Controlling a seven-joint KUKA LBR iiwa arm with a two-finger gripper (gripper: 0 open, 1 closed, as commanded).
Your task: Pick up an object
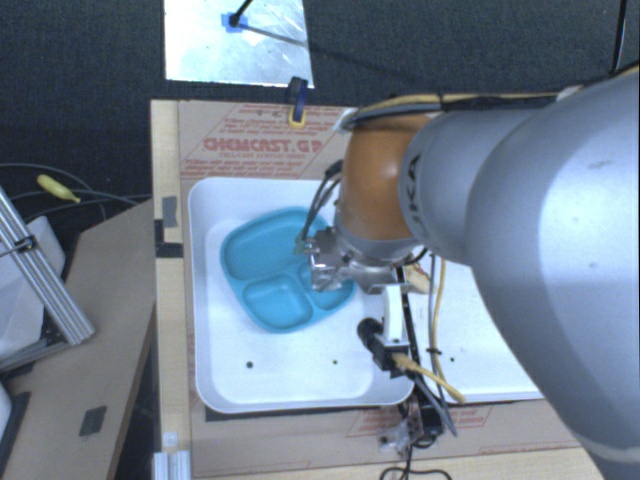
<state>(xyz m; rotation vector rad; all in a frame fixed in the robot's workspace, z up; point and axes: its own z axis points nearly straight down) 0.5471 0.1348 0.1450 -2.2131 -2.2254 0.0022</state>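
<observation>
Dark carpet covers the floor around the bench, and on it, far above the gripper in the camera view, lies a shiny silver sheet [238,28]. To the far left of the gripper stand slanted aluminium rails [40,273] and a yellow cable end [57,188]. Brown cardboard with red print [262,140] lies under the bins, behind the gripper.

Closer to the gripper, on its left, is the left white bin [212,368]. Inside this bin rests a blue divided plate [272,268], flat on the bottom, with its compartments facing up. The right edge of the plate reaches under the gripper [322,264], which is low over that edge or touching it; I cannot tell which. The wrist and the cables hide the tips, so I cannot tell if the jaws are wide, narrow, or closed on something.

Just above the gripper is the orange band [378,183] of the arm [540,218], whose grey body fills the right side. Below and to the right of the gripper, a black cable with yellow wires [405,363] hangs over the wall between the bins. The right white bin [480,368] is mostly covered by the arm.
</observation>
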